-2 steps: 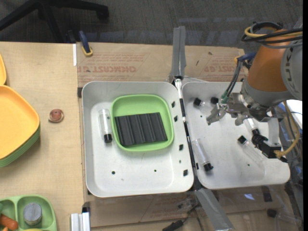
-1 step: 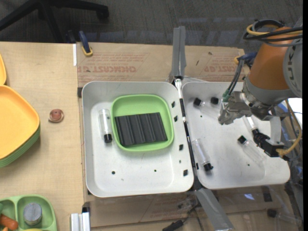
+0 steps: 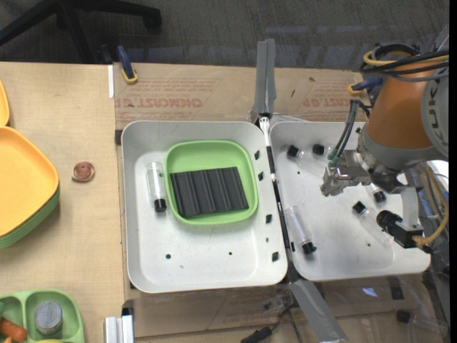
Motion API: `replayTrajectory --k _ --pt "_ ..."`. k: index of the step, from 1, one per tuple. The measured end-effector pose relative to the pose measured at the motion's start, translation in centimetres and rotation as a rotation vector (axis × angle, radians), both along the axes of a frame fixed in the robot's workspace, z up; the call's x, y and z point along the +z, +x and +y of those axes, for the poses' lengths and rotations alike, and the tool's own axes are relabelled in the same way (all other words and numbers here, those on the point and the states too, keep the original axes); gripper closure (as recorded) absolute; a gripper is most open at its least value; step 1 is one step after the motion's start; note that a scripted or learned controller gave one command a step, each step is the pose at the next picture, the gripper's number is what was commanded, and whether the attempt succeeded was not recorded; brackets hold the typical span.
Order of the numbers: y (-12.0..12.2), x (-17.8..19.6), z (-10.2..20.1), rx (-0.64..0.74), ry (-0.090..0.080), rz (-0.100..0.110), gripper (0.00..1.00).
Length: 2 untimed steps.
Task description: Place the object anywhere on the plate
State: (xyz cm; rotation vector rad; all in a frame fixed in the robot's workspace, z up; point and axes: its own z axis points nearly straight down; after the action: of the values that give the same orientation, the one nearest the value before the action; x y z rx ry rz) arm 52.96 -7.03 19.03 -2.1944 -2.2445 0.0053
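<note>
A: What's around the rig?
B: Dark grey carpet floor [image 3: 235,13] up top, black office chair base [image 3: 78,6] at top left.
A: Bench?
B: Light wood bench top [image 3: 64,106], brown printed cardboard sheet [image 3: 193,95] under the bins. Stack of yellow trays [image 3: 21,184] at left edge. Light even, soft shadows.

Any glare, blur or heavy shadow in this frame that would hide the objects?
Camera view: even overhead light, soft shadows only. The square green plate with its dark ribbed block is sharp; the clear vials in the right white bin are faint against the white; the end effector is slightly soft.
</note>
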Motion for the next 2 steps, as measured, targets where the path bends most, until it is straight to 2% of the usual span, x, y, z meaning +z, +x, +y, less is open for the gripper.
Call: replayTrajectory --k 1,2 --pt "-3.1 0.0 -0.6 0.245 0.001 -0.002 1.00" --pt "-4.8 0.0 0.5 0.396 0.002 -0.002 1.00"
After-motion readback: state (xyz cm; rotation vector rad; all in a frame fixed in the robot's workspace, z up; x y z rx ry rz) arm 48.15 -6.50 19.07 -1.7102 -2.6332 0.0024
